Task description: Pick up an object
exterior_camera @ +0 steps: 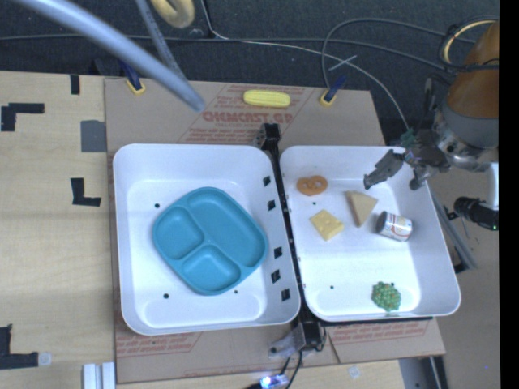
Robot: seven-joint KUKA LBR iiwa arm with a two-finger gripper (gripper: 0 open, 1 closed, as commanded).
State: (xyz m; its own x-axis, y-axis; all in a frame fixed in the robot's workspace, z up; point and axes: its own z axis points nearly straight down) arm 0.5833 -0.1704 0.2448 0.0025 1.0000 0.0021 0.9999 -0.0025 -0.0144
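While the end effector (400, 170) hovers with fingers spread and nothing between them over the right bin's (430, 290) far edge, a cheese wedge (362, 207) lies just below it beside a small can (396, 227).

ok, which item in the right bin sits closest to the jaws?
The pale wedge, just below-left of the open gripper. The can, yellow block, pretzel and broccoli lie farther off.

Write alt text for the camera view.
A robot gripper hangs open over the right bin's upper edge; the bin holds a pretzel, two cheese pieces, a can and broccoli. The left bin holds a blue tray.
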